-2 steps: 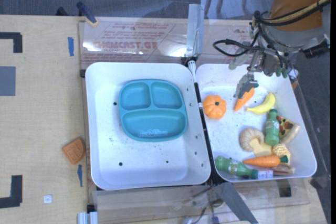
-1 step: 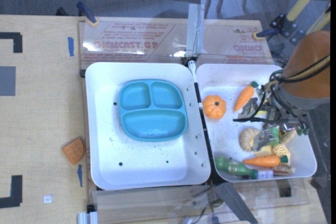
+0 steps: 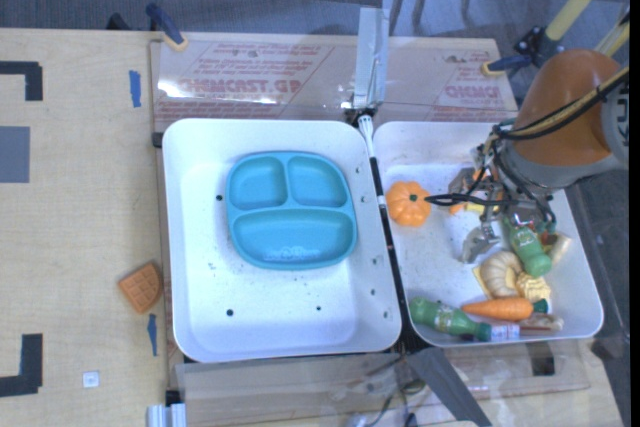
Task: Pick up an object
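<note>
The end effector (image 3: pixel 484 237) hangs low inside the right bin (image 3: pixel 585 315), its metal tip down among the toys; its dark cabling and wrist crowd the view, so whether it is spread or pressed together cannot be told, and nothing can be seen pinched in it.

Taking the end effector as the landmark, the candidate things lie close around it. Just beside it, toward the bin's outer wall, is a green bottle-shaped toy (image 3: pixel 527 250), tilted. Just below it, toward the near rim, sits a pale curled piece (image 3: pixel 498 271), seemingly the nearest and possibly touching the tip. Further toward the near rim lies a carrot (image 3: pixel 503 309), long axis running across the bin, with a second green bottle (image 3: pixel 448 318) lying alongside it on the same line. A small orange pumpkin (image 3: pixel 408 203) stands apart on the side toward the left bin (image 3: pixel 190 245), near the divider.

The coming move likely turns on that short gap: the pale piece lies directly under and slightly nearward of the tip, so a small drop may reach it.

Beyond, the left bin holds a blue divided plate (image 3: pixel 291 210), and a brown waffle-like square (image 3: pixel 141 286) lies on the table (image 3: pixel 70 175).
</note>
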Robot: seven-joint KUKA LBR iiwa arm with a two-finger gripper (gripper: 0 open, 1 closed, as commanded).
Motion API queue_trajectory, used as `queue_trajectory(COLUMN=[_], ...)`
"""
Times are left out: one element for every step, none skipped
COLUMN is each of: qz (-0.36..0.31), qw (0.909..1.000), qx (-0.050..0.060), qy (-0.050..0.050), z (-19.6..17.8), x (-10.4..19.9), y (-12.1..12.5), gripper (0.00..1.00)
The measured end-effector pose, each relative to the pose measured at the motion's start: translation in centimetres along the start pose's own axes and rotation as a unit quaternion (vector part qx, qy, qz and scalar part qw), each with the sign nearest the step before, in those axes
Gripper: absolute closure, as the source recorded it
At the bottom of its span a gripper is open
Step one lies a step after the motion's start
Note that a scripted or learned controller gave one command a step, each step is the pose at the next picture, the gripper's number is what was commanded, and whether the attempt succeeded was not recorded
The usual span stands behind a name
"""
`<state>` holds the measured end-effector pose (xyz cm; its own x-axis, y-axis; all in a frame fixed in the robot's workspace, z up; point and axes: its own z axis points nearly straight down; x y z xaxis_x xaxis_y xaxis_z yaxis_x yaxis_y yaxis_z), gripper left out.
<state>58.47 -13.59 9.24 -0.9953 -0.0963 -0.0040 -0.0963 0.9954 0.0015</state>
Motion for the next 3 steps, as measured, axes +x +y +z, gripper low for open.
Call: queue_trajectory(qz=[0.019, 0.142, 0.236], qw=[0.9998, 0.9899, 0.9718], qx=[0.002, 0.001, 0.001], qy=[-0.004, -0.003, 0.011], z=[0.2, -0.1, 0.3], x=[5.2, -2.7, -6.9], y=[-2.8, 0.6, 0.5], gripper=[0.0, 0.0, 0.0])
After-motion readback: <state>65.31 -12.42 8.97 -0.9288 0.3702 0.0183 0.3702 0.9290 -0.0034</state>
